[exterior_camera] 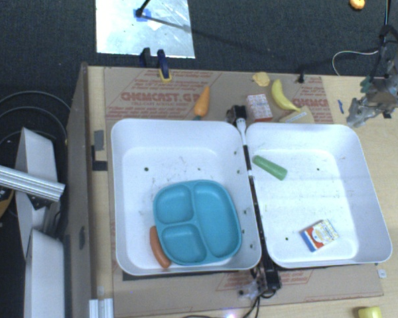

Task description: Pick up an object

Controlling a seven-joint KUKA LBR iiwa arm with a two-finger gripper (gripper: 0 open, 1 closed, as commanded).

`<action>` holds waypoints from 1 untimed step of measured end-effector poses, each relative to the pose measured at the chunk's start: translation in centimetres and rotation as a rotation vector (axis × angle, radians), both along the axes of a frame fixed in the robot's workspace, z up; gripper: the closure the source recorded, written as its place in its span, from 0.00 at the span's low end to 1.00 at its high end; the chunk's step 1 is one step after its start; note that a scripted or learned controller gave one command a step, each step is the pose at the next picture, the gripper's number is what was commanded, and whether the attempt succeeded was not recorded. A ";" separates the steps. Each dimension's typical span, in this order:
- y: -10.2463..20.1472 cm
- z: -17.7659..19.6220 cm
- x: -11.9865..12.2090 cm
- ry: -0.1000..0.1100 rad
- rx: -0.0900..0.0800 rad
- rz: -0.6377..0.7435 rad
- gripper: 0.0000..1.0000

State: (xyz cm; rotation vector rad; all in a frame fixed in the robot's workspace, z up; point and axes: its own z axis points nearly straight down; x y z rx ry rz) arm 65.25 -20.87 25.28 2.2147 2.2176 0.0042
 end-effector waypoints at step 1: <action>4.7 1.0 -0.9 0.005 0.003 0.005 1.00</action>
